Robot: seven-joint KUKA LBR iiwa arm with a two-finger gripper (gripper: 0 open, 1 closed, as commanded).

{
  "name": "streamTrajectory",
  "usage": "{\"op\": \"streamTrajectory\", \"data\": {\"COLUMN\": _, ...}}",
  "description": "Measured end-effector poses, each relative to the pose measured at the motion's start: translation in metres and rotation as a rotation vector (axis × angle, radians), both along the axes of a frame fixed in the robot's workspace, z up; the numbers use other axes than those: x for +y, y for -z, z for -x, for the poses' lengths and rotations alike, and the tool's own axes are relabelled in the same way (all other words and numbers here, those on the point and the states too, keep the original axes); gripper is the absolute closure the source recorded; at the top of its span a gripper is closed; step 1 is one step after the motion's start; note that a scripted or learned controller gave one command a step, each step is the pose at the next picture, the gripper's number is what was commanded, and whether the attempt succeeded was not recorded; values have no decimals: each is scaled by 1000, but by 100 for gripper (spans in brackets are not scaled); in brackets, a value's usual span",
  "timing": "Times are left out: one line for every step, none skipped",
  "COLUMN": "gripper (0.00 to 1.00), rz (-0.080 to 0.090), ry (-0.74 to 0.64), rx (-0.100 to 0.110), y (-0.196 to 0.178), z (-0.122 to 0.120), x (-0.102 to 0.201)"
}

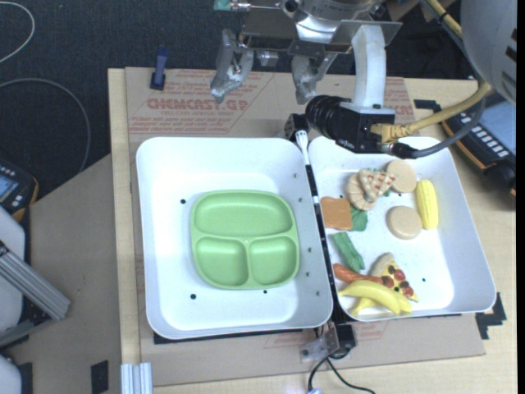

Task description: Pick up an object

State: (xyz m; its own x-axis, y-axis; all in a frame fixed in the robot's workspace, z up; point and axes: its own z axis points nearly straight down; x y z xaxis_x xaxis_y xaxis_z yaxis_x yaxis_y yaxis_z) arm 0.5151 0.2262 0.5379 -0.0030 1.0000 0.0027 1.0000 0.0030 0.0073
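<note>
My gripper hangs high at the top of the view, above the bench behind the two bins, open, with nothing between its fingers. The right bin holds toy food: a waffle-like piece, a round beige biscuit, a corn cob, a beige disc, an orange toast square, a green bean pod, a carrot, a pizza slice and a banana. The left bin bears a green divided plate.
The bins sit side by side on a cardboard sheet with red lettering. A blue clip stands at its back left corner. Metal framing lies at the lower left, and cables run at the right.
</note>
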Motion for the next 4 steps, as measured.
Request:
{"op": "streamTrajectory", "data": {"gripper": 0, "rz": 7, "ry": 1, "rx": 18, "y": 107, "z": 38, "x": -2}}
{"op": "streamTrajectory", "data": {"gripper": 0, "rz": -3, "ry": 1, "rx": -4, "y": -4, "z": 36, "x": -3}}
{"op": "streamTrajectory", "data": {"gripper": 0, "rz": 6, "ry": 4, "rx": 14, "y": 73, "z": 37, "x": -2}}
{"op": "streamTrajectory", "data": {"gripper": 0, "rz": 9, "ry": 9, "rx": 20, "y": 185, "z": 37, "x": -48}}
